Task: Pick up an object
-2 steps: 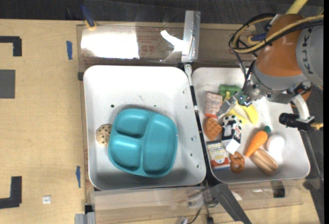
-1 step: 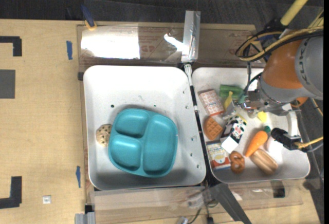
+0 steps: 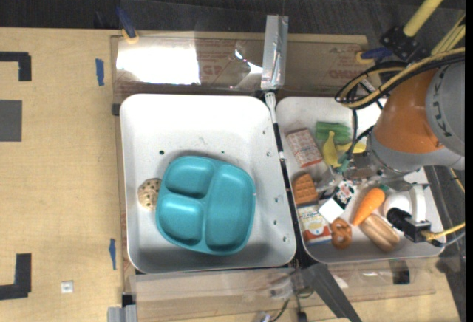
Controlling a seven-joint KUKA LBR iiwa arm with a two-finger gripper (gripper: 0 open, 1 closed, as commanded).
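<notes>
A: We are low over the right bin point(image 3: 414, 258), and the pile there is crowded. The carrot point(image 3: 368, 205), the bread roll point(image 3: 380, 231) and the small brown fruit point(image 3: 341, 233) lie touching or just beside one another, with the cracker box point(image 3: 304, 147) and the green toy point(image 3: 330, 137) further back.

B: So the risk is that we close on two things at once, or nudge one aside and come up with nothing?

A: Yes. The carrot is tilted against the roll, so a push from above could roll it away. The flat cards by the waffle point(image 3: 304, 187) also give little to pinch.

B: And the jaws point(image 3: 346, 182)?

A: They seem to sit down among the clutter near the bin's middle, but the wrist hides them; we cannot tell whether they are spread or pressed together, or pinching anything.

B: The arm point(image 3: 414, 121)?

A: It reaches in from the right, orange band above the wrist, pointing steeply down. The left bin point(image 3: 140, 117) with the blue plate point(image 3: 207, 202) and cookie point(image 3: 150, 193) is well apart from us.
</notes>
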